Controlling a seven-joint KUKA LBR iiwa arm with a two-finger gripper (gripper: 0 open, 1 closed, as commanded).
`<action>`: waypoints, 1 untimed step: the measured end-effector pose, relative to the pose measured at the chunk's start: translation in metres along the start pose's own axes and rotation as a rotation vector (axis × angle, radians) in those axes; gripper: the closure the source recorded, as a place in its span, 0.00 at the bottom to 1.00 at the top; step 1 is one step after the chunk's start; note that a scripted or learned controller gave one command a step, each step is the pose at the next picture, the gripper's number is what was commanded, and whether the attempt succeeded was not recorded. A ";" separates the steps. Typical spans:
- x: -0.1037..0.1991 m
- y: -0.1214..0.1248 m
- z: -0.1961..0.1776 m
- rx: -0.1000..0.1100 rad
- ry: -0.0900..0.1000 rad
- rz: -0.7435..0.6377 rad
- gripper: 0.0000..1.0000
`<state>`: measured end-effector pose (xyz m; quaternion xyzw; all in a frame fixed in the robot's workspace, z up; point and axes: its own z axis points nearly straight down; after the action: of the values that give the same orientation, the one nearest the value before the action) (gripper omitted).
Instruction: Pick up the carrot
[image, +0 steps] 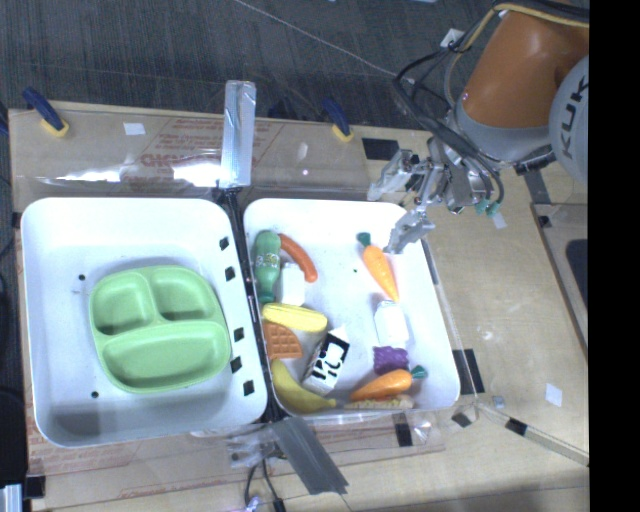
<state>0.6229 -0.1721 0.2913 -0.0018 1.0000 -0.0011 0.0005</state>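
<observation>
We see the gripper (412, 228) at the far right rim of the right bin (340, 215), just above the leafy end of a carrot (379, 270) lying by that bin's right wall. We cannot tell how its fingers stand. A second carrot (384, 384) lies at the near right, beside purple grapes (390, 357) and a white block (391, 322). Along the left wall are a green cucumber (266, 258), a sausage (299, 257), a corn cob (294, 318), a waffle (282, 341) and a banana (296, 393). The left bin (60, 225) holds a green tray (158, 326). Both bins rest on the tabletop (500, 300).
</observation>
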 end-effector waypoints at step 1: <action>-0.028 -0.036 0.081 -0.004 0.008 0.059 0.00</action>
<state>0.6512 -0.2083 0.2106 0.0275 0.9996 0.0009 -0.0034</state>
